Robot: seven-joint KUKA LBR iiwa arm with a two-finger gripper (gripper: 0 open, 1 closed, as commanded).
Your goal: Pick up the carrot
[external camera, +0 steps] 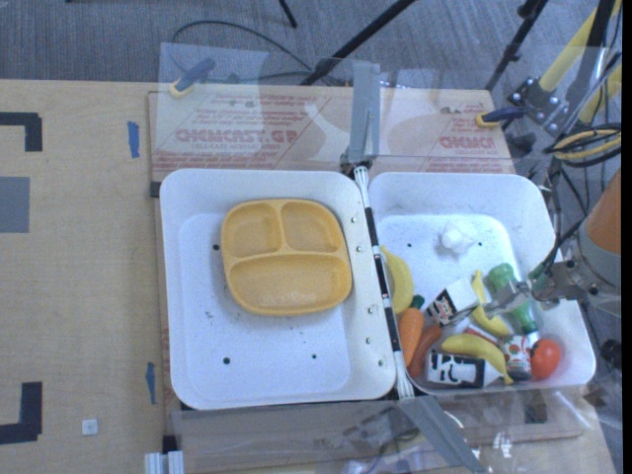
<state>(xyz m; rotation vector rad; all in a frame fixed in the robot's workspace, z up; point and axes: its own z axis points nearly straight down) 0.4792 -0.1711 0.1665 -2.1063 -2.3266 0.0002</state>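
The carrot (411, 330) is a short orange piece lying against the left wall of the right bin (434, 197), just below a yellow banana (398, 278). A darker orange-red piece (428, 345) lies right beside it. My gripper (517, 297) hangs over the right side of the same bin, above a green bottle (502, 277) and a cluster of small bananas (487, 317). It is well to the right of the carrot and apart from it. Whether anything sits in the gripper cannot be made out.
The left bin (188, 294) holds a yellow divided plate (286, 256). The right bin also holds a black-and-white box (456, 369), a red tomato (545, 356), a white lump (454, 238) and a small card (450, 302). Cables and stands crowd the right side.
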